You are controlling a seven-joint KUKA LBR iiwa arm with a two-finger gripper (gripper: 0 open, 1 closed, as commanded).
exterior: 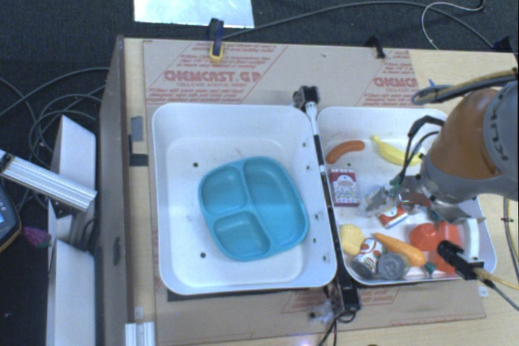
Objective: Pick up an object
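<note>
My gripper (383, 198) is low inside the right bin (454, 116), near its middle, on the grey arm with the orange band (474, 134) that reaches in from the right. Just left of it lies a small red box (345, 187). A red and white item (395, 215) lies directly under its tip. Around it lie a sausage (346, 150), a banana (389, 148), a yellow round item (351, 237), a carrot (399, 248), a red tomato (425, 236) and a grey can (392, 266). The arm hides the bin's right part.
The left bin (178, 134) holds a blue divided plate (253, 207). A rim with a black clamp (306, 98) separates the two bins. Cables run over the bench at the back and over the floor to the left.
</note>
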